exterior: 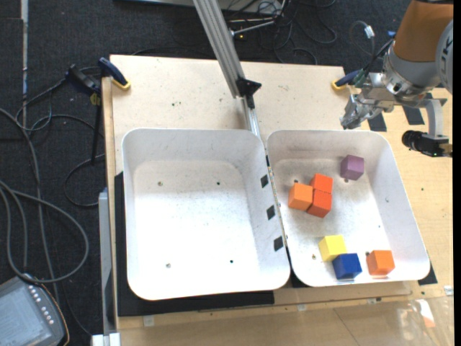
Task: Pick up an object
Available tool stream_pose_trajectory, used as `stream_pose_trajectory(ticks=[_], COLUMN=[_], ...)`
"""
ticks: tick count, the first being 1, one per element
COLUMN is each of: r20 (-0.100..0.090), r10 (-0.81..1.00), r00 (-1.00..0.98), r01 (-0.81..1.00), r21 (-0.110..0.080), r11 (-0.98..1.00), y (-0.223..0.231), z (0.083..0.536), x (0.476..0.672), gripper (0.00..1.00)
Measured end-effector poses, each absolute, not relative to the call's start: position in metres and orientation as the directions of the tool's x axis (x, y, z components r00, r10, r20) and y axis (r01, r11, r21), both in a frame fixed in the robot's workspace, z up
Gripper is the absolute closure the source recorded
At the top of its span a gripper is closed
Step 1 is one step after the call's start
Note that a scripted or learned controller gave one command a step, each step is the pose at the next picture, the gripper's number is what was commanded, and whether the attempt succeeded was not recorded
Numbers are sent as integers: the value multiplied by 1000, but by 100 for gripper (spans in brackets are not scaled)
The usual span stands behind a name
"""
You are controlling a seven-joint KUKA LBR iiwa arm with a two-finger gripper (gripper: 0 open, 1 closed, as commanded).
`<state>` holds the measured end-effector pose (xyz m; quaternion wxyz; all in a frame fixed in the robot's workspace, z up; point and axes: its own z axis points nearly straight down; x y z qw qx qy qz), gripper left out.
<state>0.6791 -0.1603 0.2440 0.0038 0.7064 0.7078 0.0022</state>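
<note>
Your arm's gripper (353,118) hangs just past the right bin's (403,215) far rim; I cannot tell its state. The purple cube (352,166), nearest pick, sits at six o'clock from it, inside the bin's far corner.

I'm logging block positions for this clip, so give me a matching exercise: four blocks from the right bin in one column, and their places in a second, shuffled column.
Column one:
1. purple block
2. blue block
3. yellow block
4. lone orange block

Column two:
A. near edge of the right bin, between the yellow block and the lone orange block
B. far part of the bin, closest to the hand
C. near right corner of the bin
D. just behind and left of the blue block, touching it

Pairs: 1-B, 2-A, 3-D, 4-C
</note>
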Motion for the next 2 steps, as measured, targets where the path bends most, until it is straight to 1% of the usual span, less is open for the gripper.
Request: stream_pose_trajectory(ticks=[1, 2], r20=[1, 2], r10=[1000, 1000], r00=[-7, -8], r01=[1000, 1000], r21=[0, 0], r11=[7, 8], y=[-110, -62], z=[253, 260], x=[667, 656], gripper=[100, 100])
